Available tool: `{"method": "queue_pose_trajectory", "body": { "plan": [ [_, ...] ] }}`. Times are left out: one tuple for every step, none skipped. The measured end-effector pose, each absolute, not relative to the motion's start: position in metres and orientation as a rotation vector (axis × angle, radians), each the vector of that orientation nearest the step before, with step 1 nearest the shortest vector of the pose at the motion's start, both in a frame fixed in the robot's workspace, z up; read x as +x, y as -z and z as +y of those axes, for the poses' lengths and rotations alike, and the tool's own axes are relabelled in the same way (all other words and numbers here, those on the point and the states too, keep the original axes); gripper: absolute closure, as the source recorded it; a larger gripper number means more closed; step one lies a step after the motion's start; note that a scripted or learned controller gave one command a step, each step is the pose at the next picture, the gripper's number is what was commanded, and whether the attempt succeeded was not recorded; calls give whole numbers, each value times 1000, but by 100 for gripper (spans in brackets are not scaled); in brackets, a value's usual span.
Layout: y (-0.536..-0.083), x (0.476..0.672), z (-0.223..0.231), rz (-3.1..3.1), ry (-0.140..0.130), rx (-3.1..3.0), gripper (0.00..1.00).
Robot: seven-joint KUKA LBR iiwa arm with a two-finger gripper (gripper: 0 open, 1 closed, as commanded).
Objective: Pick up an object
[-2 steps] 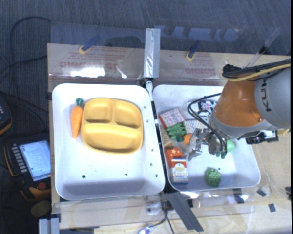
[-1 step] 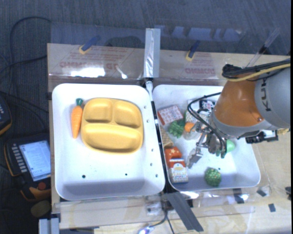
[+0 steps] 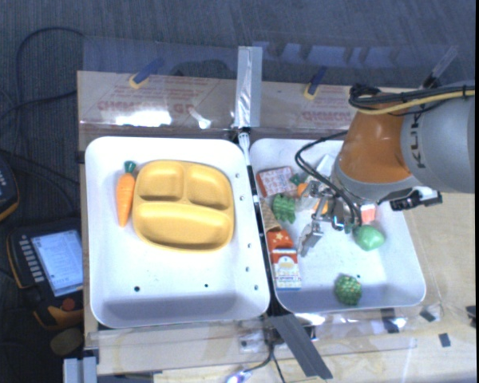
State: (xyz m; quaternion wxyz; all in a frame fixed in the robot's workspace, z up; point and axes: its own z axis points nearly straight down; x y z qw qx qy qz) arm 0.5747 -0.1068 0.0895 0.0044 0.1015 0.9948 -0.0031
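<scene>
I'm looking down on a robotics lab test bench.

The grey industrial arm [image 3: 431, 146] with its orange band reaches in from 3 o'clock over two white bins [image 3: 176, 306] set side by side on a bench [image 3: 184, 94] of taped cardboard and clear sheeting. At 9 o'clock I see a handheld control pendant [image 3: 48, 266] with a lit screen, and black cables [image 3: 32, 94] trailing across grey carpet [image 3: 223, 6].

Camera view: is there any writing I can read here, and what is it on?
"KU", sideways, partly cut off: grey robot arm.
Red print on the cardboard behind the bins: blurred, unreadable.
Small cartons in the right bin: print too small.
Tablet screen: too small.
</scene>
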Motion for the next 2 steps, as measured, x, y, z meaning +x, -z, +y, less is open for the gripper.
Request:
{"method": "queue_pose_trajectory", "body": {
  "plan": [
    [-89,614,-103,3116,12,307,0],
    [-101,616,-102,3110,11,308,100]
  ]
}}
